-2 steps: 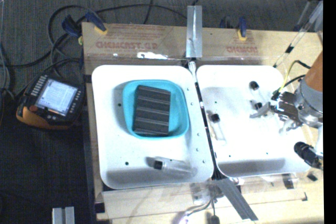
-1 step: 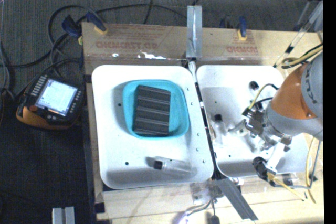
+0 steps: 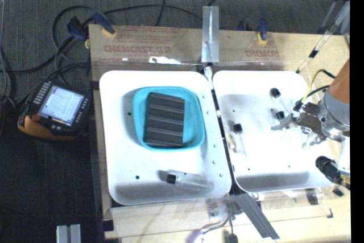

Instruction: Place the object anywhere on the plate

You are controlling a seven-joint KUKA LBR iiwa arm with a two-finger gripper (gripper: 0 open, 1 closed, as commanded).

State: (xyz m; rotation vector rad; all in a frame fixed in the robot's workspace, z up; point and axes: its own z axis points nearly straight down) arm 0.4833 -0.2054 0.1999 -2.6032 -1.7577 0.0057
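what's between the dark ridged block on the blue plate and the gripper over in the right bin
In the camera view, between the dark ridged block and the gripper lie the blue plate's rim, the two white bins' adjoining walls and a small dark piece.

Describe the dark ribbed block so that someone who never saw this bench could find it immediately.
Start at the left white bin, where a turquoise plate lies near the middle. The dark ribbed block lies flat on that plate. Unlike the small clear tube near the bin's front wall, it is large, rectangular and grooved across its top.
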